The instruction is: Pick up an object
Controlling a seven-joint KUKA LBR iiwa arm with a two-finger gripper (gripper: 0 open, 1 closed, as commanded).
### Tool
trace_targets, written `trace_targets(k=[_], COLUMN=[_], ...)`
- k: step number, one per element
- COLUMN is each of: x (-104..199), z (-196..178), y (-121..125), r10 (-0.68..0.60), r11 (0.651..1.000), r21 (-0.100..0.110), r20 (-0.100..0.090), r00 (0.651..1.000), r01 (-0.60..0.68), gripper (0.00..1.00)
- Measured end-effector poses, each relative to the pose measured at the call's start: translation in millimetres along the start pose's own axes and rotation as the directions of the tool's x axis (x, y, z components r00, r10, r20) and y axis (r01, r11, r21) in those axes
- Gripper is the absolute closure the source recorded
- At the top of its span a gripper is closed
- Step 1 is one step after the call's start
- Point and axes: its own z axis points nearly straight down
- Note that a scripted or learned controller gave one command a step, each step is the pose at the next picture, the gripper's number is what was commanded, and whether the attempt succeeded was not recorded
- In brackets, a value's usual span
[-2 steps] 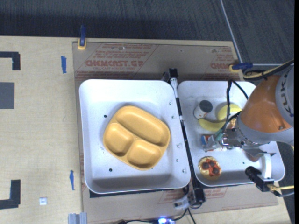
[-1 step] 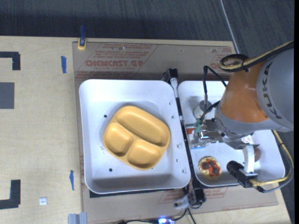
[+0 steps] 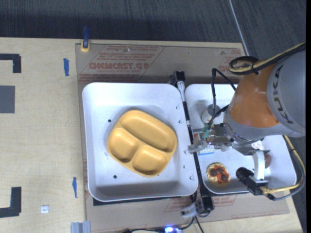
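Note:
A small round tan object with red and dark patches (image 3: 217,173) lies near the front left corner of the right bin (image 3: 282,178). My gripper (image 3: 206,142) hangs over the left side of that bin, just behind the round object and close to the wall between the bins. The wrist and cables hide what lies under it. A yellow three-compartment plate (image 3: 141,142) rests upside down in the middle of the left bin (image 3: 97,106).
A small pale round thing (image 3: 210,112) shows behind the gripper in the right bin, partly hidden by cables. The arm's grey and orange body (image 3: 257,106) covers the bin's middle and right. Both bins sit on a cardboard sheet (image 3: 121,62) on the wooden bench.

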Motion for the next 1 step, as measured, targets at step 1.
trace_targets(k=[1], x=[0.0], z=[0.0], y=[0.0], r10=[0.000], r11=[1.000], r21=[0.000], r20=[0.000], r00=[1.000], r01=[0.000], gripper=[0.00])
